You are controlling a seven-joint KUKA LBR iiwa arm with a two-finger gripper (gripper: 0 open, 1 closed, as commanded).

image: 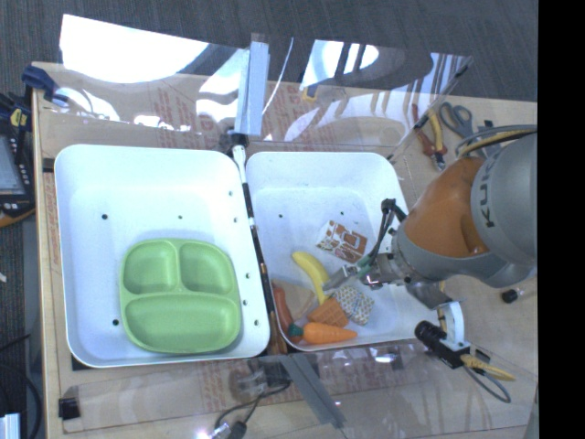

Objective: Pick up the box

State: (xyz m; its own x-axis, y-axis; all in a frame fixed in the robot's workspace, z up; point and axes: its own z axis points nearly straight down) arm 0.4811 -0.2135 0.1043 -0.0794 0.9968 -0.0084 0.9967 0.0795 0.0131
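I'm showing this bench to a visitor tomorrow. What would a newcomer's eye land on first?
Probably the green divided plate, alone in the left bin. Next, the grey arm with its orange band, reaching from the right into the right bin, its gripper low over a cluster: a yellow banana, a carrot and a small patterned box.

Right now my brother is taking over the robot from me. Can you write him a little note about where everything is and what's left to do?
Gripper: low in the right white bin, over the food pile. Whether its fingers are open or shut cannot be made out, and nothing is seen held between them.
Small flat white box with brown print: lying on the right bin's floor, just up and left of the gripper.
Close by: yellow toy banana, orange toy carrot, a speckled packet.
Left white bin: holds a green divided plate.
Done: the arm is in the right bin.
Left: grasp the box and lift it.
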